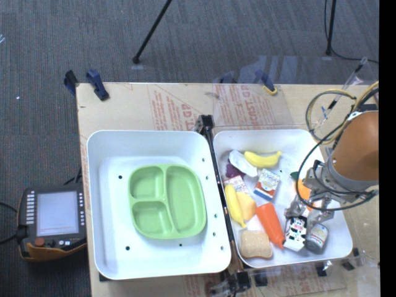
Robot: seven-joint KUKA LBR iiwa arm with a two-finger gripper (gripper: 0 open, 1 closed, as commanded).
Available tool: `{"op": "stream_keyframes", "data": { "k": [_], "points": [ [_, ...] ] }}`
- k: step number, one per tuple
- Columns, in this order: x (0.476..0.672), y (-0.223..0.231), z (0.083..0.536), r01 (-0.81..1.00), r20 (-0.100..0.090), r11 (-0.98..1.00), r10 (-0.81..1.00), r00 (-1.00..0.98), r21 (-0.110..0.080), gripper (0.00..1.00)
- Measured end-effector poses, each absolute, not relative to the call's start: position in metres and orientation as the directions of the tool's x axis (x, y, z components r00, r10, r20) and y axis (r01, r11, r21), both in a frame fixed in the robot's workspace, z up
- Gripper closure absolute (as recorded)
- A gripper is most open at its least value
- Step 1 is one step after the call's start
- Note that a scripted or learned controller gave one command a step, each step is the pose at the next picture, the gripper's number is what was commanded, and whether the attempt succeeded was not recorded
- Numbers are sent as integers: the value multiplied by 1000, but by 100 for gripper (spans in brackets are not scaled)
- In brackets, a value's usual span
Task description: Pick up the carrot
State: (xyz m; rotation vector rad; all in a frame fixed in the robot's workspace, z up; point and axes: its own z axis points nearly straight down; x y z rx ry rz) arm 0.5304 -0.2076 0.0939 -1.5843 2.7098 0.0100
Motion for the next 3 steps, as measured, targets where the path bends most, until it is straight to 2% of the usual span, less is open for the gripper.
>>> {"op": "stream_keyframes", "data": {
  "k": [1, 2, 3],
  "points": [
    [635, -209, 90, -922, -9, 387, -922, -387, -4, 100],
    [609, -209, 120, -946, -7, 323, -946, -323, -2, 100],
    [618, -208, 89, -991, -7, -131, -991, 131, -5, 100]
  ]
}}
